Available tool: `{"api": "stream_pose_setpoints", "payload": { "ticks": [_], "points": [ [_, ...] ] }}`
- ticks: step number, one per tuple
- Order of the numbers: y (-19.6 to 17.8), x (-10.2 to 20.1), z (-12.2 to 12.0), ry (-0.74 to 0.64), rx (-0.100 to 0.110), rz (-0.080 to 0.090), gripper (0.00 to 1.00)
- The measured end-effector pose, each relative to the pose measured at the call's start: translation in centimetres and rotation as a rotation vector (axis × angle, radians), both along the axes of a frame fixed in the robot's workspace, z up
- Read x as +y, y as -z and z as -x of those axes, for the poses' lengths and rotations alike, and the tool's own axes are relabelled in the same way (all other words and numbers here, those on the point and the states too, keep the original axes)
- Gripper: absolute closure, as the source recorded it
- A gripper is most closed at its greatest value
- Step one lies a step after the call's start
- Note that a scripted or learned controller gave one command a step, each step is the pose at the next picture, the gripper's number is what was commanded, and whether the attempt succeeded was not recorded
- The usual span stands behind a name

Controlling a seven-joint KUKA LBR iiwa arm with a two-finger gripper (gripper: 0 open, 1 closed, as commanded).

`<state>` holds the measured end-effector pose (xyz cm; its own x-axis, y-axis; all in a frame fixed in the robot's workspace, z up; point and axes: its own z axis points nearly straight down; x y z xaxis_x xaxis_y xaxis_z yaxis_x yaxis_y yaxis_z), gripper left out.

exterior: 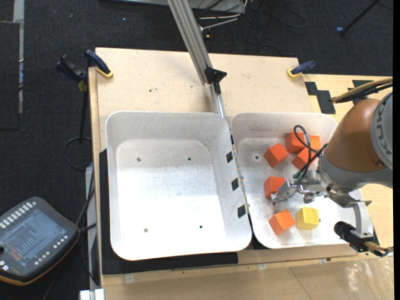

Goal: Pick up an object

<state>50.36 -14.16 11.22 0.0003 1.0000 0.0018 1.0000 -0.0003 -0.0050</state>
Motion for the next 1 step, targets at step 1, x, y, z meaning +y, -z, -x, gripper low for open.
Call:
{"api": "stream_pose_setpoints", "payload": {
  "ticks": [1],
  "points": [
    [1.79,0.04,0.01,0.001,-0.003,0.002,0.0]
  ]
}}
